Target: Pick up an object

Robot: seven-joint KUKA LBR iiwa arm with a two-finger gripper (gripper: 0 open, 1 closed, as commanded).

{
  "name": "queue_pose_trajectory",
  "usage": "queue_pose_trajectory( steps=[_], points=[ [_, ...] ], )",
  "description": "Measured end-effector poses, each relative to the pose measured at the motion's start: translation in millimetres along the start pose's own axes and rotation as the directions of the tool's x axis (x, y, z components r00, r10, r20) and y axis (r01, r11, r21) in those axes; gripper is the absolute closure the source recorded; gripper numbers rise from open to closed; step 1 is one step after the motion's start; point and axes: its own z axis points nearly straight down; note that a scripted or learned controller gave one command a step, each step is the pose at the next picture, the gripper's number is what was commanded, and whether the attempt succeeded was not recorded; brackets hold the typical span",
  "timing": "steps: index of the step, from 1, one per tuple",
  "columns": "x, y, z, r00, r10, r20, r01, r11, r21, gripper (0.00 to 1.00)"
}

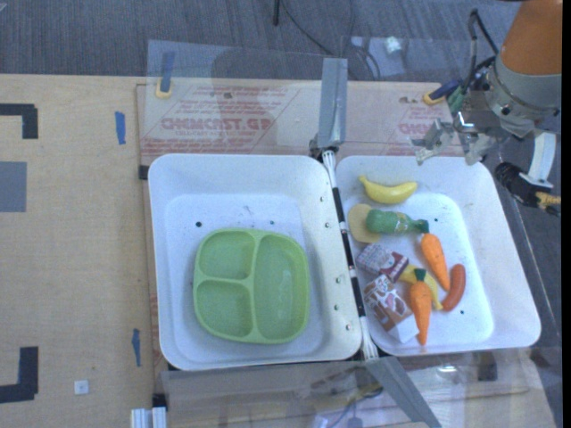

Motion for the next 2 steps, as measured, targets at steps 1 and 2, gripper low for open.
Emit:
queue_pose_trajectory(
  steps=[1, 2],
  points=[
    [-8.9, -62.6, 127.0, 1.0, -0.006, 0.0, 0.006, 1.0, 0.0, 0.0],
    [58.1, -69.9, 85.4, 0.999, -0.044, 0.001, 0.044, 0.999, -0.002, 0.0]
  ],
)
